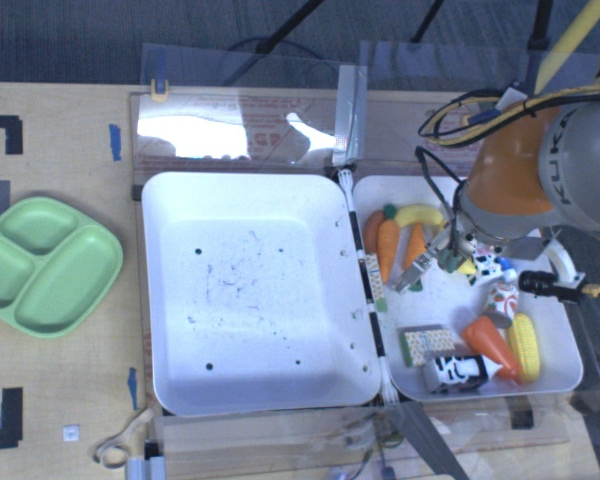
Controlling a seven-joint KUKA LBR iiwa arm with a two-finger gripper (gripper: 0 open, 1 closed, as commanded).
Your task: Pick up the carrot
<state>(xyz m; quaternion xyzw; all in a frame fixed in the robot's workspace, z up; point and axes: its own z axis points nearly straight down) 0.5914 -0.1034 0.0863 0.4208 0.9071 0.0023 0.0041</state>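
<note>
A grey robot arm [570,158] with an orange band reaches in from the right over the right-hand white bin [560,373], one of two shallow white bins set side by side on a wooden bench. Its gripper [417,270] hangs low in the upper left part of that bin, its two metal fingers slightly apart with nothing between them. A carrot [388,240] lies just left of the gripper, pointing toward the near edge, close to the wall shared with the left bin [180,203]. A second, thinner carrot [414,245] lies beside it, directly under the fingers, and a yellow banana [417,214] rests just behind both. Toward the front right lies a third orange carrot-shaped piece [490,341], touching a yellow corn cob [525,343]. Near these sit a small patterned block [428,342], a black-and-white toy cow [458,368] and another small black-and-white toy [490,266] near the wrist. Black cables [460,118] loop above the arm. A green three-part plate [48,265] sits on the bench, well apart to the left.
</note>
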